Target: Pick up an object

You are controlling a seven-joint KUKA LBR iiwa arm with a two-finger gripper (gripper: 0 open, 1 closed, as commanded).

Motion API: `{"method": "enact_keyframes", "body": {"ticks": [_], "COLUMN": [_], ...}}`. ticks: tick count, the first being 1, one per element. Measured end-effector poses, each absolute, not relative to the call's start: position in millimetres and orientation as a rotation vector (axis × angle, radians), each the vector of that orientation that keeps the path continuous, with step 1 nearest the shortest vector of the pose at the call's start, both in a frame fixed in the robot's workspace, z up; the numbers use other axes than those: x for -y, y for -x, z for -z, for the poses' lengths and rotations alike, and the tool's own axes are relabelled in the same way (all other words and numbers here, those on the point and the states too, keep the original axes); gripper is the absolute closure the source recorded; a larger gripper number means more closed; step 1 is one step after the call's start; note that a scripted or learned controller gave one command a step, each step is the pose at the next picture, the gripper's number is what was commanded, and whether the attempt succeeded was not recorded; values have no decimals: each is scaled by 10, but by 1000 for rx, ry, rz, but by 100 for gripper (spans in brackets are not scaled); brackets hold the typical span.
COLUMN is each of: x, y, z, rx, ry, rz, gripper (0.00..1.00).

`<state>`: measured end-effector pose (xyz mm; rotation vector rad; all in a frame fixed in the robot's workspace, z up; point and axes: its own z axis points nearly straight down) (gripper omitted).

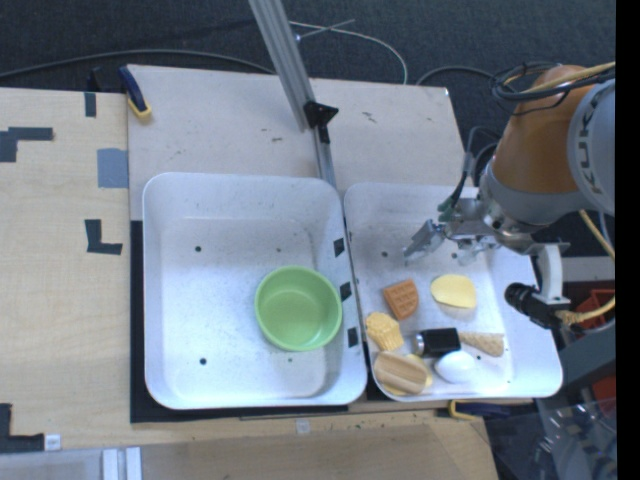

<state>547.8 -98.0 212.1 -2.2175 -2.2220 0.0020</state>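
The gripper (425,240) hangs over the right bin (380,208), fingers spread and holding nothing. Food pieces crowd that bin's front edge — 1 green bowl (297,308) sits in the left bin (170,268).

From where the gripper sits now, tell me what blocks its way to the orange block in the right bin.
Nothing visible does. The gripper hangs over bare floor of the right bin, and the orange block lies just nearer the camera, with open white floor between them. The yellow disc lies to the side, off that line.
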Motion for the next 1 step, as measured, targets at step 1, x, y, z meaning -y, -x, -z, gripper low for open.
{"method": "enact_keyframes", "body": {"ticks": [1], "x": [981], "y": [-5478], "z": [-2121], "rx": [2222], "ry": [2218], "rz": [-2], "gripper": [0]}}
